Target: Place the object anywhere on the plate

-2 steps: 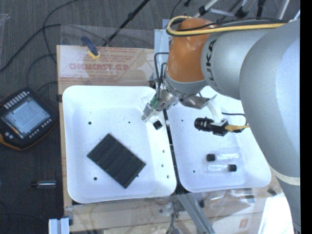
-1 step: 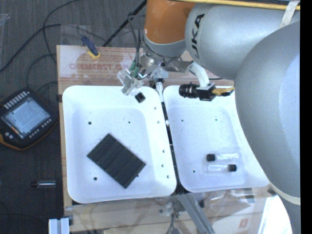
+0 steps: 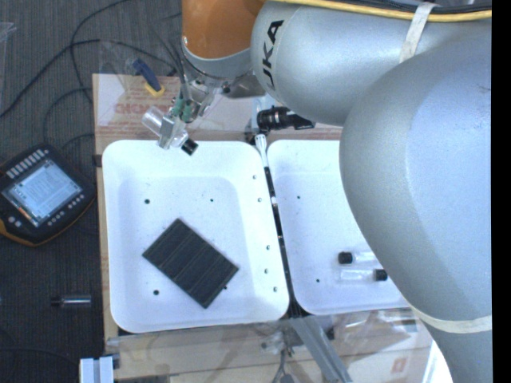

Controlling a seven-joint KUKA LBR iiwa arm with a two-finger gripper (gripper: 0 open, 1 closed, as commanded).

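As seen from above, the bench carries two shallow white bins, a left bin [image 3: 120,238] and a right bin [image 3: 311,214], side by side with their inner rims touching.

One arm [image 3: 335,46] enters from the right and crosses above the far edge of both bins. Its one gripper [image 3: 177,138] sits over the far rim of the left bin, towards that bin's far left corner. Whether the gripper is spread or pressed together cannot be told at this angle, nor whether anything is pinched in it.

One plate [image 3: 190,262], a dark ribbed rectangle, lies flat on the floor of the left bin, turned diagonally, towards the near side. Nothing rests on it.

Two small clear objects with black ends lie in the right bin, close to the arm's edge. The farther object [image 3: 355,257] has its black end to the left. The nearer object [image 3: 361,275] has its black end to the right. They lie near each other, roughly parallel, not touching. Both are well apart from the plate, with the bin walls between, and well apart from the gripper.

Outside the bins:
- One teach pendant [image 3: 40,191] lies on the dark floor to the left.
- One small dark cylinder [image 3: 70,300] lies nearer the camera than the pendant.
- One blue and yellow item [image 3: 148,74] lies on the cardboard sheet [image 3: 120,106] beyond the left bin.
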